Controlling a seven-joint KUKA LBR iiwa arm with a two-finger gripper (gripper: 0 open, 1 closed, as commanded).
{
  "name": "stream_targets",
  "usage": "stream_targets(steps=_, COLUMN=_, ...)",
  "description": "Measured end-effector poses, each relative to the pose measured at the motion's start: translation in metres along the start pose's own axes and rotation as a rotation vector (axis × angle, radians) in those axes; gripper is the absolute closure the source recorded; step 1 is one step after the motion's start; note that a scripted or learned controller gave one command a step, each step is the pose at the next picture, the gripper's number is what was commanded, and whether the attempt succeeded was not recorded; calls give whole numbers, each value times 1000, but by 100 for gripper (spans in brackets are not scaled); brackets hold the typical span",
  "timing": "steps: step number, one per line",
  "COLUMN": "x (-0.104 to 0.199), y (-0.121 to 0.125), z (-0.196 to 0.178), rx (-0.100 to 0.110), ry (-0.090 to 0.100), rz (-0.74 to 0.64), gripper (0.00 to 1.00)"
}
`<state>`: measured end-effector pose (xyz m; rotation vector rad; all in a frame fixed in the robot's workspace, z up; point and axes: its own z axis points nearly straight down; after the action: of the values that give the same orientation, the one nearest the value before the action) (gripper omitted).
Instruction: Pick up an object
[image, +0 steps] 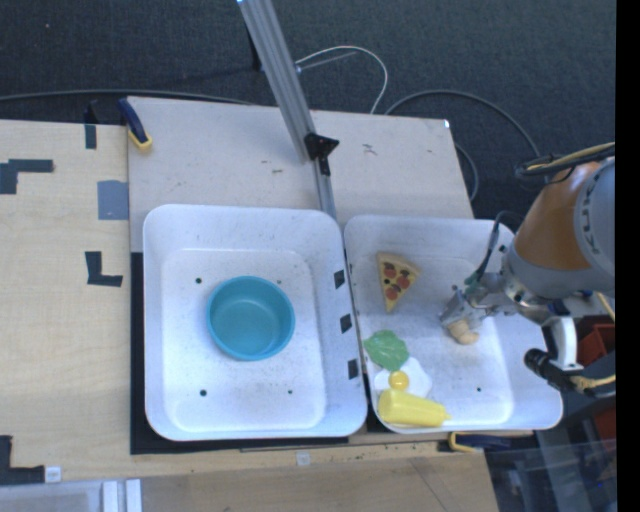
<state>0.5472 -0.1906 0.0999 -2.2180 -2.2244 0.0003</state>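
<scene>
The gripper (463, 312) hangs low in the right bin (500, 400), its jaws touching a tan lump (463, 330). Whether they grasp it, I cannot tell. The pizza slice toy (396, 280) lies just to their left.

Arm (575, 235) cut off at right

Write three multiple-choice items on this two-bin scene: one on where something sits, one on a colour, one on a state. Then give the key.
1. Where is the blue bowl?
A. In the left bin
B. In the right bin
C. On the wooden bench top

2. What colour is the leaf-shaped toy in the right bin?
A. Red
B. Green
C. Black

3. How does the pizza slice toy stand to the gripper?
A. Lifted above the bin
B. Lying apart from it on the bin floor
C. Inside the blue bowl

Key: 1 A, the bowl sits mid-floor of the left bin. 2 B, the leaf is green. 3 B, the slice lies left of the gripper with bare floor between them.
</scene>
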Motion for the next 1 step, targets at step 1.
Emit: stream_targets(steps=1, x=0, y=-8, z=-56, rx=-4, ry=-1, rz=2, gripper=100)
